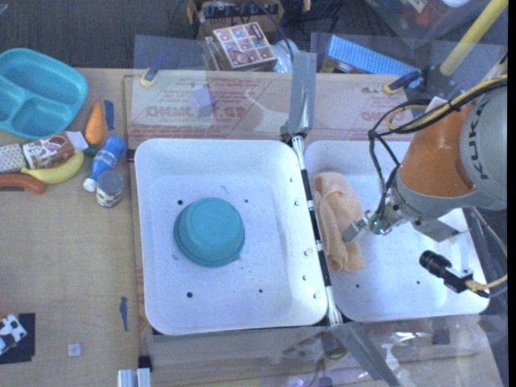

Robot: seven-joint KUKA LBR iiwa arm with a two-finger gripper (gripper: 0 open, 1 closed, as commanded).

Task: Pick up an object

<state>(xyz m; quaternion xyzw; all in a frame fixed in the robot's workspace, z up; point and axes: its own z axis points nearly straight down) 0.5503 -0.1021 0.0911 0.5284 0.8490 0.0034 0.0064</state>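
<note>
A tan cloth (339, 218) lies crumpled along the left side of the right bin (403, 297). A teal bowl (210, 230) sits upside down in the middle of the left bin (161, 168). My gripper (360, 228) is low in the right bin, at the cloth's right edge, its metal fingertips touching or just over the fabric. Nothing can be seen held between them. The grey and orange arm comes in from the right above it.
Outside the bins on the left lie a blue divided tray (36, 91), a carrot (96, 122), a banana (56, 170), a small bottle (105, 158) and a can (109, 189). Boxes and clutter stand behind the bins.
</note>
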